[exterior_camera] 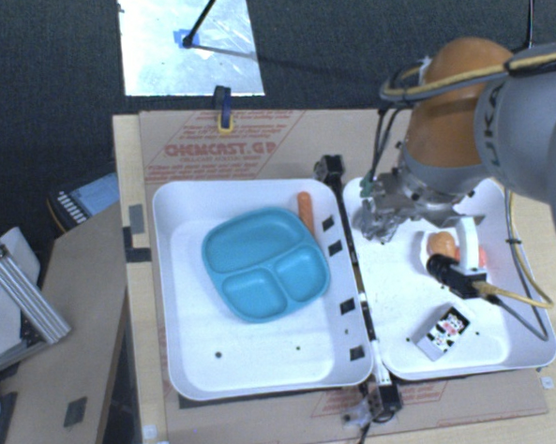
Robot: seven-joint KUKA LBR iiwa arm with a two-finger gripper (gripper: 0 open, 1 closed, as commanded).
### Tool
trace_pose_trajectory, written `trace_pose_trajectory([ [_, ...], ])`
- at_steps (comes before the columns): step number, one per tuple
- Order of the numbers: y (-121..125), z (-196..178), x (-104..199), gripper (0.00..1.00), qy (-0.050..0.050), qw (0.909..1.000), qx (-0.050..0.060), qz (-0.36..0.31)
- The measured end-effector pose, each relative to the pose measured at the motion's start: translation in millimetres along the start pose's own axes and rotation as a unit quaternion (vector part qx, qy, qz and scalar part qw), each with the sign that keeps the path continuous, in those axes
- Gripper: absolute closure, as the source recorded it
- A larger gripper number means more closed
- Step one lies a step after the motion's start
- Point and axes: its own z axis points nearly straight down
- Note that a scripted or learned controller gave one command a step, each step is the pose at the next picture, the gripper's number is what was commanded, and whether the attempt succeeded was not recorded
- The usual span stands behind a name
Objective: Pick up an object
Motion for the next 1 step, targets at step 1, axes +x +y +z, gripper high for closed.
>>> trace_pose_trajectory([
  [1,8.0,-6.2,54.1,1.00,0.000,1.0000,-0.001,0.000],
])
